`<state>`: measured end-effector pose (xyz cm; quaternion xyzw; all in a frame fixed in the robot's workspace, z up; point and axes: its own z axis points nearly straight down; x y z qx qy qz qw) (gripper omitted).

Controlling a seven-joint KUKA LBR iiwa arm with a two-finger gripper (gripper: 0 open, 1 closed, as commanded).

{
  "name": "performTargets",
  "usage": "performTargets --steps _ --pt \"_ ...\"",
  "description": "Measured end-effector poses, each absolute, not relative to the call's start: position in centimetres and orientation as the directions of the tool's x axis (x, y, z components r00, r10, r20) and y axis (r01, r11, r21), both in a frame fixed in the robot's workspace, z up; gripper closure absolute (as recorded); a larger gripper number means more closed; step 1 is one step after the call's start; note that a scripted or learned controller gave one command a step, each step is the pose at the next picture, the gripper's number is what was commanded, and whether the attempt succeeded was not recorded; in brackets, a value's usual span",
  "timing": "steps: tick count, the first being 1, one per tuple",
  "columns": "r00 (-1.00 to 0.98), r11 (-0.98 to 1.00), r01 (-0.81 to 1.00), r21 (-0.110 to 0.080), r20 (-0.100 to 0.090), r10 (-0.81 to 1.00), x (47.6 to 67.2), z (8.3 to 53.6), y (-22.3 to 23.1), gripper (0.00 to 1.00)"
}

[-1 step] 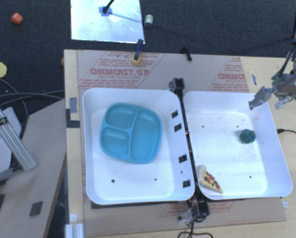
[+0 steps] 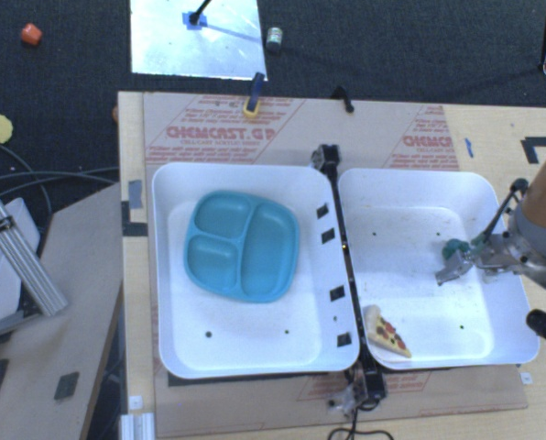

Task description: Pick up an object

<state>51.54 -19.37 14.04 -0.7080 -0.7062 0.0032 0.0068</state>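
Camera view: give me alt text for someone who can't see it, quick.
The gripper hangs low over the right bin, apart from a toy pizza slice lying near that bin's front left corner. The left bin holds a blue divided plate.

Smooth, faintly glossy white plastic is seen in both bins [image 2: 410, 191]. The divided blue plate [image 2: 243, 246] is made of matt, smooth plastic. The table [image 2: 365, 126] is covered by a pale board printed with red lettering, flat and dull. The end effector [image 2: 454, 262] is built of bare grey metal. The floor [image 2: 71, 90] is laid with dark, rough carpet, and a shiny metal sheet [image 2: 195, 26] is set on it.
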Motion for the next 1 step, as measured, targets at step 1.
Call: performTargets --steps 1 --pt "0.002 -0.002 1.000 -0.002 0.000 1.000 48.48 11.69 -20.75 0.00"
